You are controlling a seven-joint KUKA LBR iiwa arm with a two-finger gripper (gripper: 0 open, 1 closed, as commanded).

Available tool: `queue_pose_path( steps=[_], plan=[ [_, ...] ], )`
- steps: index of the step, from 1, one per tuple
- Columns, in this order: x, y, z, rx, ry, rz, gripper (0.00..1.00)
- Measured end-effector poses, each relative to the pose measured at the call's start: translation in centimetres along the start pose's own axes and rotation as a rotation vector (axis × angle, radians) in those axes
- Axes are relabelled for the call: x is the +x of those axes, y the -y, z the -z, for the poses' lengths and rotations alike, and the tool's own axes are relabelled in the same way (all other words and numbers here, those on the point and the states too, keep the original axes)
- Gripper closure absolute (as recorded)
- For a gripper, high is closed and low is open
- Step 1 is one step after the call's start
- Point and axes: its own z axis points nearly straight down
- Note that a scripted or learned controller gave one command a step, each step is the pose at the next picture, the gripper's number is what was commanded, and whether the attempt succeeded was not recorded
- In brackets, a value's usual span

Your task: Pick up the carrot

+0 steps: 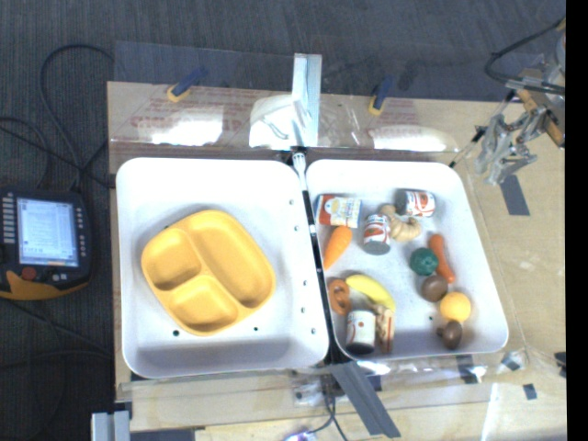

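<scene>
Carrot [336, 244] is lying in the right bin [478, 237], near its left wall, just below a small carton [340, 210] and above a banana [369, 289]. Gripper [503, 150] is sitting at the upper right over the surface [528, 246], outside the bin, well apart from the carrot; cannot tell its grip state. Yellow divided tray [208, 270] is resting in the left bin [138, 338].

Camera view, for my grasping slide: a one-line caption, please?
Orange carrot lies among toy foods in the right white bin; yellow divided plate fills the left white bin.
</scene>
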Motion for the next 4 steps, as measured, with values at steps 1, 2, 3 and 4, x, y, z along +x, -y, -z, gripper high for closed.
queue_pose_path(
  steps=[1, 2, 3, 4],
  plan=[
    [-3.3, 1.3, 8.9, 0.007, 0.009, 0.155, 1.0],
    [1.7, -0.7, -3.6, -0.007, -0.005, 0.205, 1.0],
    [-3.5, 1.3, 7.5, 0.007, 0.009, 0.375, 1.0],
    [-3.9, 1.4, -0.9, -0.003, 0.001, 0.669, 1.0]
  ],
)
